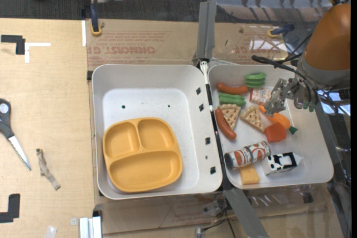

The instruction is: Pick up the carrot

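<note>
Two white bins sit side by side on the bench. The left bin (146, 89) carries a yellow divided plate (143, 153) toward its near-left corner. The right bin (315, 167) is crowded with toy food.

The arm (330, 44) enters from the right, its orange band high over the right bin's far-right corner. The gripper (277, 102) hangs over the middle right of that bin, fingers pointing down and to the left. The metal fingers (275, 96) show a narrow gap and appear slightly parted; the tips sit directly over the carrot's near end, so it is hard to tell whether they touch it. Nothing is plainly clamped between them, so no hold can be confirmed.

The carrot (279, 119) lies in the right bin just under and to the near side of the fingertips, orange, with a small green top (292, 130) pointing toward the near right. A red piece (275, 132) lies touching it on the near side.

Other contents: a green slice (255, 79) and a sausage (232, 88) at the far side, a green pod (231, 99), two pizza wedges (255, 117), a second sausage (225, 124), a can (247, 154) on its side, a cheese block (249, 175), and a black-and-white carton (282, 162).

Scissors (11, 136) lie on the wooden top, well left of the bins.
</note>
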